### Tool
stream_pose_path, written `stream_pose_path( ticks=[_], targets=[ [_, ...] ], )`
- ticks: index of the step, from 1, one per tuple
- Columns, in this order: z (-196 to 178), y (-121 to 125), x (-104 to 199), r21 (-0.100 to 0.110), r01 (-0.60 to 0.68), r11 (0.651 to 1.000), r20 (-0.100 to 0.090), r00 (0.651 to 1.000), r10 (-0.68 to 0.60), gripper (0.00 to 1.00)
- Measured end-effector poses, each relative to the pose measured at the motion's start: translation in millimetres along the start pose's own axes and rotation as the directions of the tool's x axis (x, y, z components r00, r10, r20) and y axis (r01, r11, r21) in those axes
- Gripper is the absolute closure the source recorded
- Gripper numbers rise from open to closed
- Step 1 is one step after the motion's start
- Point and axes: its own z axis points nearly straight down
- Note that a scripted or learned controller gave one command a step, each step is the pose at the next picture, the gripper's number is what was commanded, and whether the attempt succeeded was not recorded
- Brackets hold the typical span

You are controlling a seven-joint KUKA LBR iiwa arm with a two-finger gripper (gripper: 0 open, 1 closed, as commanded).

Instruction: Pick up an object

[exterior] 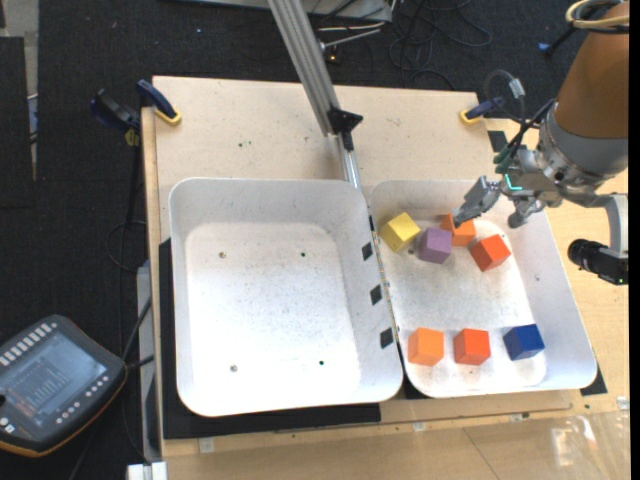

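Gripper [497,200] seen spread open, nothing held, above the right bin [560,313]; orange cube [461,230] just below its near finger, crowded by purple cube [434,245] and red cube [489,252], so a nudged neighbour or missed closure is judged likely.

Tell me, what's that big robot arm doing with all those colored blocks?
The robot arm reaches in from the right and holds its tool over the right bin, just above a cluster of blocks: a yellow block, a purple block and two orange-red blocks. Nothing is held between its fingers. Three more blocks, orange, red-orange and blue, sit in a row nearer the front. The left bin sits beside it.
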Motion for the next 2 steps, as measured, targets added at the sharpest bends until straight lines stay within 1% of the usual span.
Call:
stream_pose_path(
  ticks=[1, 2],
  targets=[
    [64.4, -1.7, -0.4, 0.007, -0.002, 1.0, -0.001, 1.0, 0.002, 0.0],
    [128.6, -0.8, 2.7, 0.007, -0.001, 1.0, -0.001, 1.0, 0.001, 0.0]
  ],
)
